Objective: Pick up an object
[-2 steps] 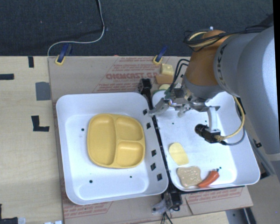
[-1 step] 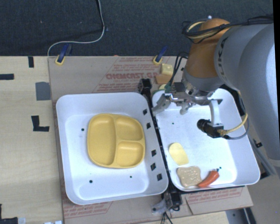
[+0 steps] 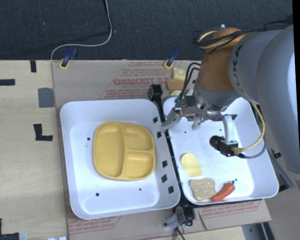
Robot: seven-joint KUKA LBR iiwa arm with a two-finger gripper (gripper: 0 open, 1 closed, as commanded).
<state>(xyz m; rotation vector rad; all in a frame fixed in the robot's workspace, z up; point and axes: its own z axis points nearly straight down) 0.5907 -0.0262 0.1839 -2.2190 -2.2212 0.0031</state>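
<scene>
The right white bin holds a pale yellow slab, a slice of toast and a small orange carrot-like piece, all near its front. My gripper hangs over the back left part of this bin, close to the divider between the bins. Its two fingers stand apart, one toward the divider and one to the right. Nothing shows between them. The yellow slab lies about a hand's width in front of the gripper.
A yellow divided plate lies in the left bin. A small tan block sits behind the bins on the cardboard. The bulky grey arm covers the right bin's back right. A black fitting with a cable hangs below the wrist.
</scene>
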